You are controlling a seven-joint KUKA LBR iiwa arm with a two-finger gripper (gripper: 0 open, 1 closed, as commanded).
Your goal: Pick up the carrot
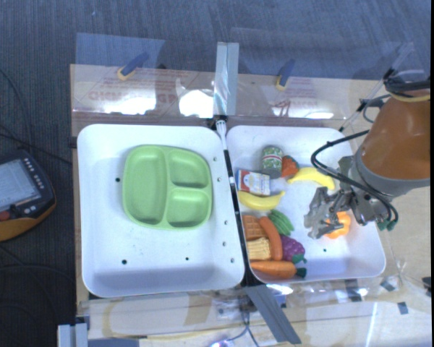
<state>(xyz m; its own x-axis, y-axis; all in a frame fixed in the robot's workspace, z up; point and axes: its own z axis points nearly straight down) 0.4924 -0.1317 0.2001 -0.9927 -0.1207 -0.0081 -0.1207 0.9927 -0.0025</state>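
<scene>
- Along the front wall of the right bin (362,270), the carrot (273,269) lies flat on its side, an orange taper running left to right with a bit of green at its right end; I judge it a toy, so light, stiff and smooth-skinned, apt to skid or roll if nudged
- Crowding it from behind are a corn cob (257,249), a red sausage-like piece (273,238) and a purple grape bunch (293,247); they look to touch it or nearly so
- My gripper (322,219) hangs over the bin's right half, well apart from the carrot, above an orange piece (338,228); whether its jaws are spread or pressed together I cannot tell
- I would take the carrot across its thick middle, fingers straddling its width, one on the wall side, one on the corn side; room there looks tight
- Left bin (101,266) bears a green divided plate (167,186); no bother to me
</scene>
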